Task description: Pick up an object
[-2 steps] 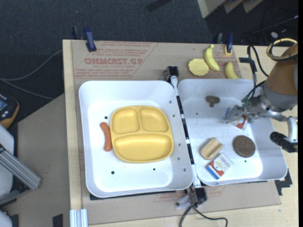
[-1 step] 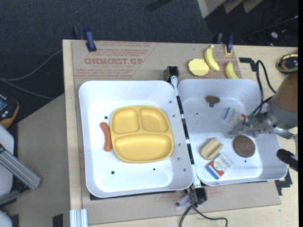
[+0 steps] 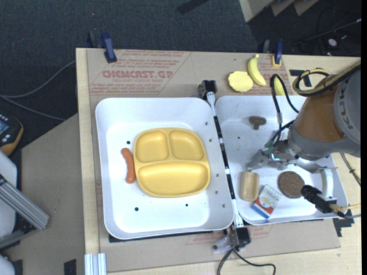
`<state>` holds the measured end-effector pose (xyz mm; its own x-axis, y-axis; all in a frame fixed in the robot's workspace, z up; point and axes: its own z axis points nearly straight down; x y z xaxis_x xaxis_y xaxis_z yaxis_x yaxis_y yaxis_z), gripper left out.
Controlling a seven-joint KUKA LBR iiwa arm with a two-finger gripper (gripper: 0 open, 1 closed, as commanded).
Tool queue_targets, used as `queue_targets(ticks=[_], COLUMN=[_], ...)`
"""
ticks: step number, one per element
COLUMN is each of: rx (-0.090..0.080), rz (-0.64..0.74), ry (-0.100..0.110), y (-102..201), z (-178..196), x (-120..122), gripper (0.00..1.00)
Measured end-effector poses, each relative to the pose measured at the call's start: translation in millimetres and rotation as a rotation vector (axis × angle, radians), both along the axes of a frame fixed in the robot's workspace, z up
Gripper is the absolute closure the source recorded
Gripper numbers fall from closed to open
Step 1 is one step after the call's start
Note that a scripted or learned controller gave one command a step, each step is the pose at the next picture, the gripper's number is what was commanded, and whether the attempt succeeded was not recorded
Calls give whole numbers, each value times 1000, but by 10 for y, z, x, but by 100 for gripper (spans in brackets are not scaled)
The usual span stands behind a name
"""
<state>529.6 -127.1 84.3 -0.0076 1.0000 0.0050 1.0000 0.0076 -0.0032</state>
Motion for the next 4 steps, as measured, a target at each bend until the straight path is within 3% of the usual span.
queue_targets(ticks=[1, 2, 3, 4], rx=[-11, -3, -6, -5], rz=[-9, -14, -9, 1], ry=[-11, 6, -6, -9], y=[-824, -772, -760, -235], z=[16, -6, 109, 0], x=[804, -372, -308, 479], gripper=[0, 0, 100, 100])
